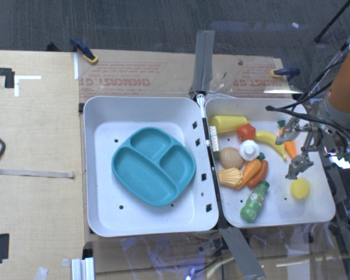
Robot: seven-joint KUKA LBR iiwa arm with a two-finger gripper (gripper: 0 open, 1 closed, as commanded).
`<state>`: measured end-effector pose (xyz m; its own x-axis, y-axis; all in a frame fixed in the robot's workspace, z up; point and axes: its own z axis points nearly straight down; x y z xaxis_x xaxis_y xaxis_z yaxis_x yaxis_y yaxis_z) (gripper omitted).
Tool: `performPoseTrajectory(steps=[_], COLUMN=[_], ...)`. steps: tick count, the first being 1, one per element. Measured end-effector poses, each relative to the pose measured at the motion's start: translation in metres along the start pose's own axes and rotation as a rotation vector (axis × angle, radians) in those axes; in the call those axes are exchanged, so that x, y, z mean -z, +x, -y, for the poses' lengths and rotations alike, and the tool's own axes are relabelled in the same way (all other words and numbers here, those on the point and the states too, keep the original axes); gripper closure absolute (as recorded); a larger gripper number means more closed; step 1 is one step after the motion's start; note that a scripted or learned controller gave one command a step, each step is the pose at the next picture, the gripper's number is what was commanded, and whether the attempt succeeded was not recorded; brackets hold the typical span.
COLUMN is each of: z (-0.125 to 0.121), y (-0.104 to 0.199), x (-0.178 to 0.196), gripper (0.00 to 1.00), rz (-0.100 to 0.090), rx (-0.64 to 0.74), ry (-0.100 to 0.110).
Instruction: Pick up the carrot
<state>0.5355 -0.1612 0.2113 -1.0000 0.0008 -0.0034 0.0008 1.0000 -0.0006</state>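
Carrot point(251, 171) lies in the right bin point(321, 214), mid-pile, long axis slanting up-right, beside a sausage point(259, 175) and bottle point(254, 201). Gripper point(294, 150) hovers to its right, near the banana point(270, 142); finger spread cannot be told. Crowded neighbours leave little room. Left bin holds a blue tray point(154, 165).

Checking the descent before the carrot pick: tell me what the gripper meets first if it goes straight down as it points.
Probably bare floor of the right bin, between the small carrot and the lemon. The gripper hangs there; depth is unclear.
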Motion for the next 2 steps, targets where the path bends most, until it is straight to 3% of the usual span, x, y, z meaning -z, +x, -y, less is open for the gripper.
performPoseTrajectory(steps=[1,2], z=[0.047,0.046], y=[-0.028,-0.031], x=[-0.118,-0.108], gripper=[0.0,1.0], rz=[0.001,0.007], rx=[-0.168,-0.163], ry=[0.001,0.002])
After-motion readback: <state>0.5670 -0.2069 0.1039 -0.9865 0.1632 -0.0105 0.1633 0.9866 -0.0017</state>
